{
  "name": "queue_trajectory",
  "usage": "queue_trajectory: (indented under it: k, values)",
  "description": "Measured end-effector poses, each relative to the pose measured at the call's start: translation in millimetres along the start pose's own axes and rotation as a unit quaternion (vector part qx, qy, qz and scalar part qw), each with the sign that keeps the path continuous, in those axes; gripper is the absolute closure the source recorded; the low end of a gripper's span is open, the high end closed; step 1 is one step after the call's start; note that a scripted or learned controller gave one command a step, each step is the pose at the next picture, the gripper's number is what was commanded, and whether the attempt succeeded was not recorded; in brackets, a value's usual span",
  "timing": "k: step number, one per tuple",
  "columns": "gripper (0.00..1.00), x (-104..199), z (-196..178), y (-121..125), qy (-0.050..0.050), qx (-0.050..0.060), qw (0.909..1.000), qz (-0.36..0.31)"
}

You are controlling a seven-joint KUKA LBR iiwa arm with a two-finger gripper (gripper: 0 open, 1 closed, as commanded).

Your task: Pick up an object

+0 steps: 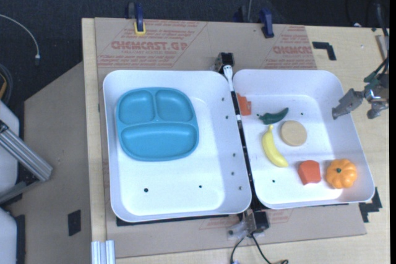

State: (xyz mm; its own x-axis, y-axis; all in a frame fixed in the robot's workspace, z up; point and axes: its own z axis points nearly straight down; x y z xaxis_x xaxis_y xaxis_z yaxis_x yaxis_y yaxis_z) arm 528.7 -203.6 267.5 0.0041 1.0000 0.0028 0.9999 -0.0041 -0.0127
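Observation:
The right bin (pixel 322 86) holds a yellow banana (pixel 274 146), a round tan biscuit (pixel 293 133), a dark green bean pod (pixel 273 115), a red block (pixel 309 172), an orange pumpkin (pixel 341 174) and a small orange piece (pixel 244 106) against the left wall. My gripper (pixel 359 107) hangs over this bin's right rim, to the right of the biscuit and above the pumpkin in the image. It is open, with nothing between its fingers.
A blue divided plate (pixel 158 123) lies in the left bin (pixel 185 195). Both bins rest on a cardboard-covered bench (pixel 185 40) with blue clamps (pixel 138 14) at the back edge. A black bracket (pixel 225 62) sits between the bins.

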Motion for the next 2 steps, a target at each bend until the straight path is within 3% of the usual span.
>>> queue_trajectory:
  k: [1,2]
  values:
    - [0.00,1,-7,2,-0.002,-0.006,1.0000,-0.002]
    - [0.00,-2,53,2,-0.001,-0.005,1.0000,-0.002]
